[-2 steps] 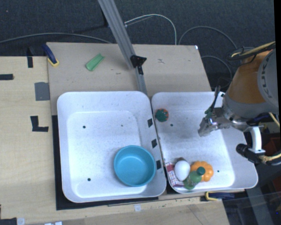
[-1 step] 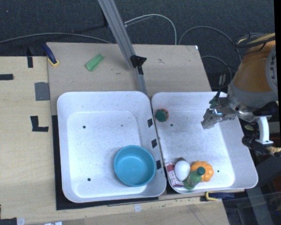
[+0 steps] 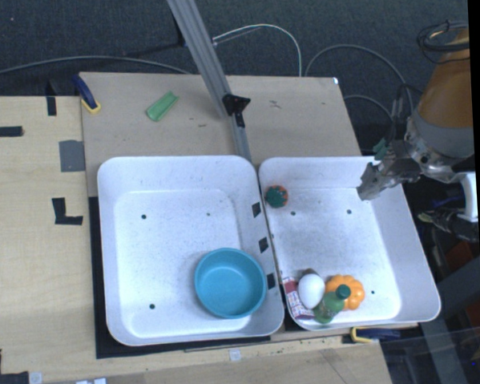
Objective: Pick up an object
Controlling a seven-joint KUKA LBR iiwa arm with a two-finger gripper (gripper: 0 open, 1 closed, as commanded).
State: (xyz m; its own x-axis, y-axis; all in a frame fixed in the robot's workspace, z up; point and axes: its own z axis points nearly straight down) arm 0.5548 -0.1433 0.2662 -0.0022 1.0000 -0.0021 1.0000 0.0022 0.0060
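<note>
My gripper [image 3: 371,185] hangs over the right rim of the right bin [image 3: 411,242], below the orange-banded wrist [image 3: 448,96]. Nothing shows between its fingers. In the right bin, a small green and orange ball [image 3: 276,196] rests near the far left corner. At the near edge a white egg [image 3: 312,289], an orange pumpkin-like toy [image 3: 346,291] and a small green piece [image 3: 329,308] lie bunched together. A blue bowl [image 3: 229,282] sits in the left bin [image 3: 130,233], at its near right side.
A grey pole [image 3: 205,56] slants down to the seam between the bins. A green block [image 3: 162,106] and a blue-yellow clip [image 3: 86,94] lie on the board behind the left bin. Cables run across the dark floor behind.
</note>
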